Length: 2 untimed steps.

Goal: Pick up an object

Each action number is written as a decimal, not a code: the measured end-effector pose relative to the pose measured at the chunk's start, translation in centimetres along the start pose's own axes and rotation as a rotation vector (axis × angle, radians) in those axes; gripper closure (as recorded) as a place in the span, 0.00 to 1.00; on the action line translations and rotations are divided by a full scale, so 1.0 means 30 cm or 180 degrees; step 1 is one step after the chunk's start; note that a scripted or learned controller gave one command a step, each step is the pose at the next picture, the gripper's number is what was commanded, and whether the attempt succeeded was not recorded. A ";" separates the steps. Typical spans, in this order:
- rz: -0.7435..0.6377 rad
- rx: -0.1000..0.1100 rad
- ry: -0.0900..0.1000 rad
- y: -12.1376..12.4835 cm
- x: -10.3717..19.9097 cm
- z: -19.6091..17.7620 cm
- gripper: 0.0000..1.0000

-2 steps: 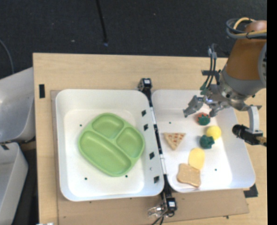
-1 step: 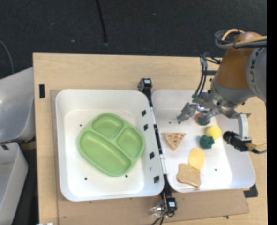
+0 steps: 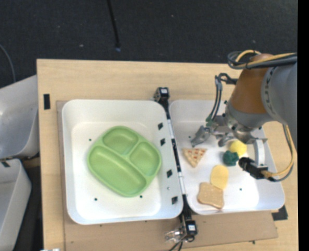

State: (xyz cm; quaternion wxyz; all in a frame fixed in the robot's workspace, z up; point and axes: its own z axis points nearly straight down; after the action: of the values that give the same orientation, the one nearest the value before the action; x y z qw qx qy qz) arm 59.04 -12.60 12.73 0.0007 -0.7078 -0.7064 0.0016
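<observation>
Several toy foods lie in the right bin [image 3: 269, 190]. A pizza slice [image 3: 194, 156] sits near its left wall. A yellow piece [image 3: 220, 176] and a slice of bread [image 3: 210, 195] lie toward the front. A green broccoli-like piece [image 3: 230, 158] touches a yellow round piece [image 3: 238, 147] in the middle. My gripper [image 3: 212, 138] hangs over the bin's middle, just behind the pizza slice and left of the yellow round piece. It is open, with nothing between its fingers [image 3: 198, 137].
The left bin [image 3: 76, 192] holds a green divided plate [image 3: 124, 160]. A black cable [image 3: 256, 169] loops from the wrist over the right bin's right side. Clips line the divider between the bins [image 3: 171, 156]. Grey housing stands at the far left.
</observation>
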 end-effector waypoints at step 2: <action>0.0024 -0.0022 -0.0001 0.004 -0.007 0.051 1.00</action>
State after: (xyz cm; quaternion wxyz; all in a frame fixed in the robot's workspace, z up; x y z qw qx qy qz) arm 59.15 -12.81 11.22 -0.0019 -0.7105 -0.7037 -0.0007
